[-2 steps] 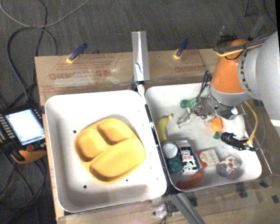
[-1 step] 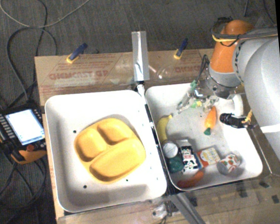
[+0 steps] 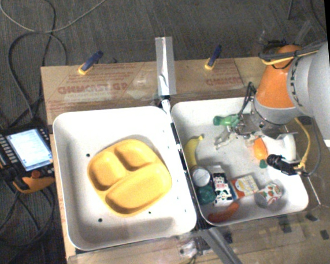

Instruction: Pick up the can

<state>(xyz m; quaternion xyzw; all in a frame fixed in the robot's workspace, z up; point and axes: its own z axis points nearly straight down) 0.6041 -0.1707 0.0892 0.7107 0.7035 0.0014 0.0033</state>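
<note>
The grey arm (image 3: 317, 85) with its orange band reaches in over the right bin (image 3: 303, 205), its wrist bent down toward the bin's far half. The gripper (image 3: 230, 132) hangs low over the bin floor, just beside a green object (image 3: 226, 119); whether it is spread or closed cannot be told, and nothing is seen in it.

The can (image 3: 203, 184), teal with a silver top, stands against the right bin's near left wall, well apart from the gripper. A banana (image 3: 192, 150) lies just beyond the can, a small printed carton (image 3: 221, 188) touches its right side, and a red object (image 3: 222, 213) lies just in front.

The left bin (image 3: 71, 184) holds a yellow divided tray (image 3: 130, 175).
</note>
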